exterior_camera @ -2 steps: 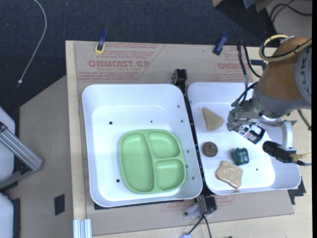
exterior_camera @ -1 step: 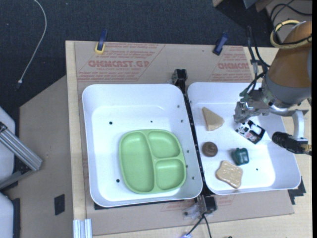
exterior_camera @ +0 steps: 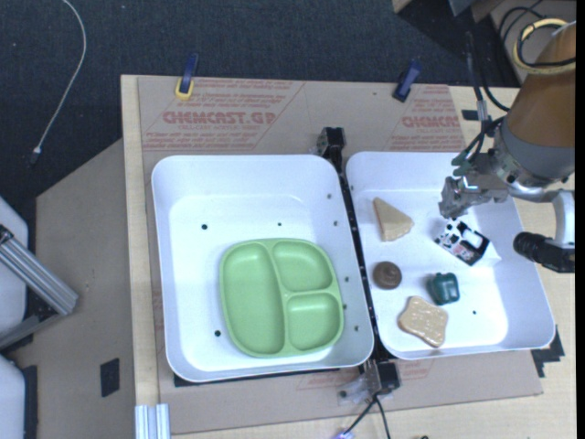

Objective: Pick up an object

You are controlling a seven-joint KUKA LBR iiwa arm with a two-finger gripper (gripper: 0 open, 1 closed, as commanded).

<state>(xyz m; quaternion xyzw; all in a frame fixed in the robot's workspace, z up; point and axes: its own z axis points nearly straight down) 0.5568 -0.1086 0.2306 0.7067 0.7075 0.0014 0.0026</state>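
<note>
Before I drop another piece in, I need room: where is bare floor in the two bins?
Left bin: bare along the back, behind the green divided plate. Right bin: crowded mid-floor by wedge, brown disc, teal piece, cracker, and gripper; its near-right corner is free.

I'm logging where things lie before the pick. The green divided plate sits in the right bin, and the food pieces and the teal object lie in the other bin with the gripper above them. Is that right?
Not quite. The camera view shows the green divided plate in the left bin, not the right. The rest holds: the food pieces and the teal object lie in the other bin, with the gripper above them.
</note>
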